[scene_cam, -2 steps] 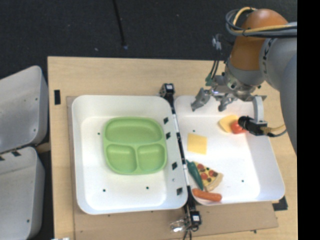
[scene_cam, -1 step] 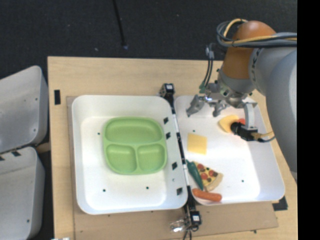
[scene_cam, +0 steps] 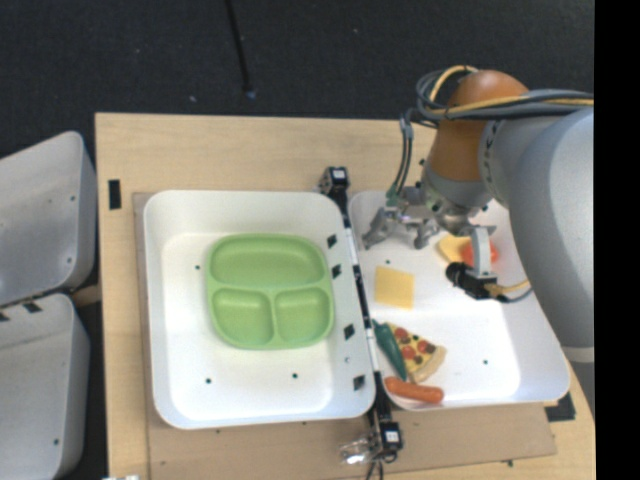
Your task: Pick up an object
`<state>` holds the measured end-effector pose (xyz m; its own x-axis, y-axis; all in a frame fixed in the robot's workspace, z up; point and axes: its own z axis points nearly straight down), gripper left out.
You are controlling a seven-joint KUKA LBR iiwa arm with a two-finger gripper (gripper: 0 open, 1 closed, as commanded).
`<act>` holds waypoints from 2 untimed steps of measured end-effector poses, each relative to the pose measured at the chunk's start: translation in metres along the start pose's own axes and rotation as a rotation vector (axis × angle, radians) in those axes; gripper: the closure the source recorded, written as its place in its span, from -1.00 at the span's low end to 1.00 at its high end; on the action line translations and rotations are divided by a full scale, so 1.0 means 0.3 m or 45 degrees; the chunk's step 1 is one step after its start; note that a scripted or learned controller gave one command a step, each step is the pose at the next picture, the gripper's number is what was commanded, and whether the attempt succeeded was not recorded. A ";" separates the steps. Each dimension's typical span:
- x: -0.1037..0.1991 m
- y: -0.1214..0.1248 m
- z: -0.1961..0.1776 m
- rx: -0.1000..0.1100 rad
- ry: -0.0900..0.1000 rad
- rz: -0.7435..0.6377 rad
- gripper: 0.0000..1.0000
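My gripper [scene_cam: 401, 232] hangs over the far left part of the right bin [scene_cam: 500, 368], its two grey fingers spread open with nothing between them. A yellow cheese square [scene_cam: 393, 287] lies flat just in front of it, apart from the fingers. Nearer the front lie a pizza slice [scene_cam: 420, 356], a green-handled utensil [scene_cam: 385, 346] along the bin's left wall, and a sausage in a bun [scene_cam: 414, 393]. To the gripper's right sits a yellow and red piece [scene_cam: 466, 249], partly hidden by the wrist.
The left bin [scene_cam: 180, 368] holds a green divided plate [scene_cam: 270, 290] at its middle. A ridge with black clips [scene_cam: 352, 298] separates the two bins. The arm's grey body [scene_cam: 550, 218] covers the right bin's far right side.
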<state>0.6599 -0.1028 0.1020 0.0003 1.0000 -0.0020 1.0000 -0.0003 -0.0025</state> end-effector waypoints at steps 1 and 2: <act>-0.003 0.006 -0.049 -0.009 0.000 0.001 1.00; 0.020 -0.006 -0.215 -0.010 0.002 -0.003 1.00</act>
<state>0.6584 -0.0968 0.1664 -0.0023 1.0000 -0.0004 1.0000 0.0023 0.0053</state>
